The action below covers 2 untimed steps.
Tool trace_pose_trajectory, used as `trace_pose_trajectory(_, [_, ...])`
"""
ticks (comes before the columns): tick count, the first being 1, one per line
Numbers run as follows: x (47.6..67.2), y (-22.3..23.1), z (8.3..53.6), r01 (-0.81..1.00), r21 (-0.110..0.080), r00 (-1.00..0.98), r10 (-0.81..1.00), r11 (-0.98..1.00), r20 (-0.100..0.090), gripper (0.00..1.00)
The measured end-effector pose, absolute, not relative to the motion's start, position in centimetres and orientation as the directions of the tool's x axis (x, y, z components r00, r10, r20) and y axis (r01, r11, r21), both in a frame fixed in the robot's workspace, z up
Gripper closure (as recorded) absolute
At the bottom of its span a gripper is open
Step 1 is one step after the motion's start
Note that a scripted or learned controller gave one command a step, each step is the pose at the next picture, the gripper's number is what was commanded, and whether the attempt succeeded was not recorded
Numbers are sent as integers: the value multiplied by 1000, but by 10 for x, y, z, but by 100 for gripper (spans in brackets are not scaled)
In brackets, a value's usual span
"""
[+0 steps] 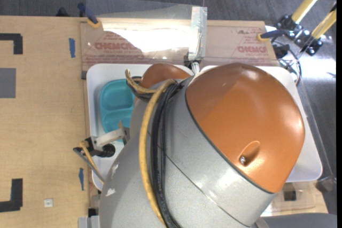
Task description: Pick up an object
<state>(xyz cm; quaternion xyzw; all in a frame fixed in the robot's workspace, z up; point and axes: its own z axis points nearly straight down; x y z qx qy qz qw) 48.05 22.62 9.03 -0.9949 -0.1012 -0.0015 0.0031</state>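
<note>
Here the arm (224, 157) takes up most of the camera view, its grey body and orange band lying over the two white bins, so the gripper is hidden beneath it and I cannot tell its state or whether it has hold of anything. One candidate object can be made out: a teal plastic piece (115, 107), a tray or dish with two hollows, lying in the left bin (92, 93) near its left wall. Its long axis runs roughly from the far side of the bin toward the near side. It lies to the left of the arm's bulk, partly covered on its right edge by the yellow and black cables (152, 131) that run along the arm. My guess is that the wrist points down into this left bin, close to the teal piece, though how the two stand cannot be judged. By count: one arm, two bins, one teal object in sight
</note>
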Motion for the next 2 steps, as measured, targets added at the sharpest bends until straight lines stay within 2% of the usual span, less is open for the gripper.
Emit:
trace_pose_trajectory(1, [480, 226, 276, 438, -2, 899, 438, -899, 5, 100])
trace_pose_trajectory(2, [478, 224, 194, 198, 1, 980, 198, -980, -4, 100])
